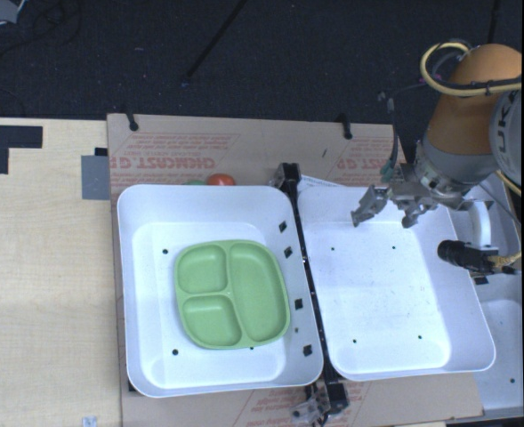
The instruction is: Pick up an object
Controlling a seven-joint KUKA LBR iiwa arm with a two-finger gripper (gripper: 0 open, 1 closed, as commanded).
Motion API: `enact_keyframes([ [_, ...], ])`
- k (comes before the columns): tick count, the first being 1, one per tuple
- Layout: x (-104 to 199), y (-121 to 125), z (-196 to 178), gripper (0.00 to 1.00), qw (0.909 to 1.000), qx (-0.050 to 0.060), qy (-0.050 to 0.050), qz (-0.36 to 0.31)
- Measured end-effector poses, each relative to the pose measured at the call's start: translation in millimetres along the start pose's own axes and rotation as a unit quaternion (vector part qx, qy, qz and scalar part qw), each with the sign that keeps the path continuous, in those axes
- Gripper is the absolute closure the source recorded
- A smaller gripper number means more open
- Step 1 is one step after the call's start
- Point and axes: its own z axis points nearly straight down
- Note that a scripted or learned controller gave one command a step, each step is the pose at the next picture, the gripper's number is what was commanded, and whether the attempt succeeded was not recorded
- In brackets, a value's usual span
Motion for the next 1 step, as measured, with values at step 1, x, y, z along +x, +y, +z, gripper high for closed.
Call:
enact_keyframes([
  [1, -0.2, 2.6, -7.6, 0.0, 1.0, -0.007, -0.001, -0.001],
])
